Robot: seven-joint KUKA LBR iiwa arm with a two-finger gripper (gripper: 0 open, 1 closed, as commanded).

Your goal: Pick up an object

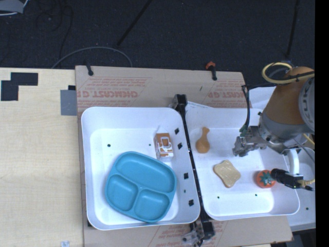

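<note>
The right bin (241,210) holds a tan slice of toast (227,173) near its middle, a tan gourd-shaped piece (203,141) toward its left wall, and a red tomato-like toy (265,179) with a green top at the right. My gripper (240,148) hangs over the right bin, just right of the gourd piece and above the toast; I see nothing between its fingers. The arm's orange band (282,104) rises behind it. In the left bin (97,138) lie a blue divided plate (140,186) and a small orange-and-white box (163,145).
A black divider (186,158) with clips runs between the two bins. Cardboard (154,86) lies under them, with a wooden benchtop (36,158) to the left. Cables and a yellow hose loop (275,71) hang near the arm at the right.
</note>
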